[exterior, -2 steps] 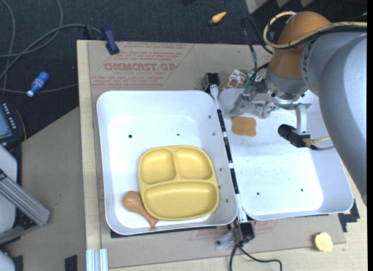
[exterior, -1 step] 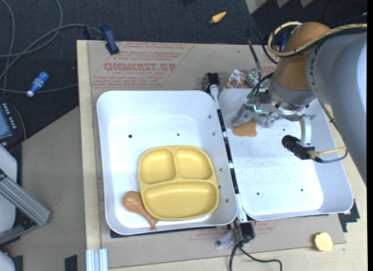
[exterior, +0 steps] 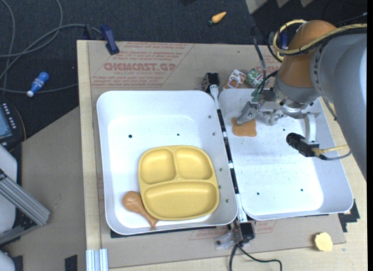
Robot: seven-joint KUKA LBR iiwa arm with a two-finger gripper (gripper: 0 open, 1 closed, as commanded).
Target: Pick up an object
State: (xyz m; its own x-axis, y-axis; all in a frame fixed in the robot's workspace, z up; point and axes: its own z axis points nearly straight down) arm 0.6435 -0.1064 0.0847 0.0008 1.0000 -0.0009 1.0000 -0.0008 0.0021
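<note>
Camera view, fingers above orange piece, right bin.

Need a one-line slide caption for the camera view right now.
Gripper low over an orange flat piece in the right bin; yellow tray in the left bin.

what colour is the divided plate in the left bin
Yellow: the three-compartment plastic plate, seen clearly in the camera view.

Yellow tray, white bins, orange flat piece.
</note>
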